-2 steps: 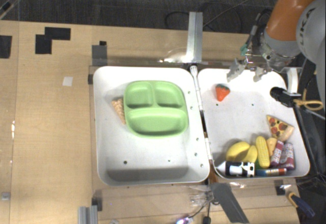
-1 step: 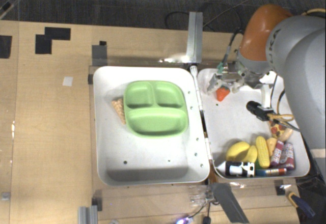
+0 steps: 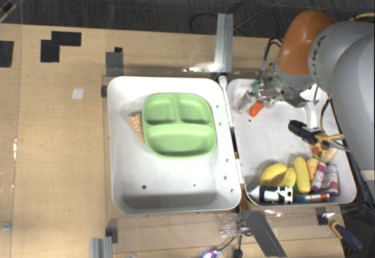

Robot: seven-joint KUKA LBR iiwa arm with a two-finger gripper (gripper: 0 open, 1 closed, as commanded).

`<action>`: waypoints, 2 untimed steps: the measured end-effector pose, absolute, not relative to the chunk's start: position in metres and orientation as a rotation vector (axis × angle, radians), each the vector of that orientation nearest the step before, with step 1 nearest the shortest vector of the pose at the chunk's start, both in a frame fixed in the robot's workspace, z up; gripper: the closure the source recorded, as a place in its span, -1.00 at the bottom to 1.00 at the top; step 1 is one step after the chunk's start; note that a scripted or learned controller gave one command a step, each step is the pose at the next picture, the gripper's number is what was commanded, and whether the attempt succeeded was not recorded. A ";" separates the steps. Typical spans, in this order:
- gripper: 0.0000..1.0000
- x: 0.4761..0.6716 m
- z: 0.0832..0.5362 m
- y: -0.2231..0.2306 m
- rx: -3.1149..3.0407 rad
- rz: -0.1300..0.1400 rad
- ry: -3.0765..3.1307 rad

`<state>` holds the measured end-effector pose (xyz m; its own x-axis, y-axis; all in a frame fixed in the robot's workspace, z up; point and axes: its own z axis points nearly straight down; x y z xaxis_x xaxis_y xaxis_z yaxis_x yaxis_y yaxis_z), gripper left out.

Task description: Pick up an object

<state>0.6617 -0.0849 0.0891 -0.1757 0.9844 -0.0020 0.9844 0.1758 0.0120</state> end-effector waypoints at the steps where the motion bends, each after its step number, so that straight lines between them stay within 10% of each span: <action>1: 1.00 0.664 0.102 -0.084 2.007 0.020 2.399; 2: 1.00 0.670 0.187 -0.028 1.884 0.009 2.507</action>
